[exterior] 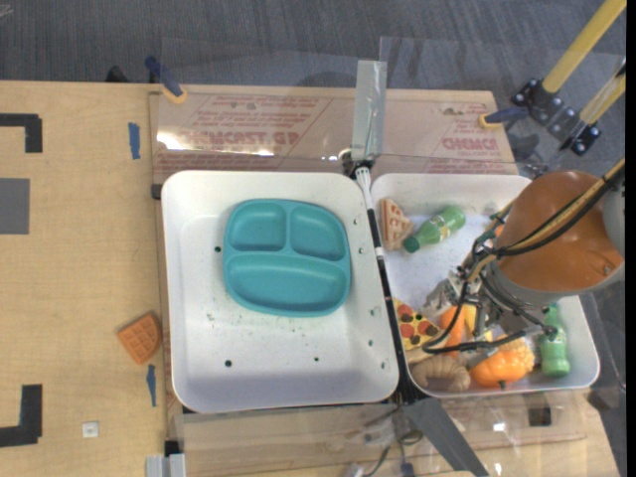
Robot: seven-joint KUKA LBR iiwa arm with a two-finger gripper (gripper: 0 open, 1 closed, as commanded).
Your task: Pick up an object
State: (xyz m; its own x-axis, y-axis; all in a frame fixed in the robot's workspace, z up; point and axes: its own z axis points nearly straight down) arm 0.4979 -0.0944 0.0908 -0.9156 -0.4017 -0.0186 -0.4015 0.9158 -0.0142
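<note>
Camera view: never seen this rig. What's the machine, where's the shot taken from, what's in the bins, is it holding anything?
This is one picture from a fixed camera above the bench, looking down at a slant. The machine is a grey robot arm with an orange band above its wrist, reaching in from the right. Its gripper is down in the right bin among the items; its fingers are too cluttered to read, so I cannot say it holds anything.

The left bin holds a teal divided plate. The right bin holds toy food: a waffle piece, a green bottle, a pizza slice, an orange fruit-like piece, a brownish lump, and another green bottle. A second waffle piece lies on the bench, left of the bins.
</note>
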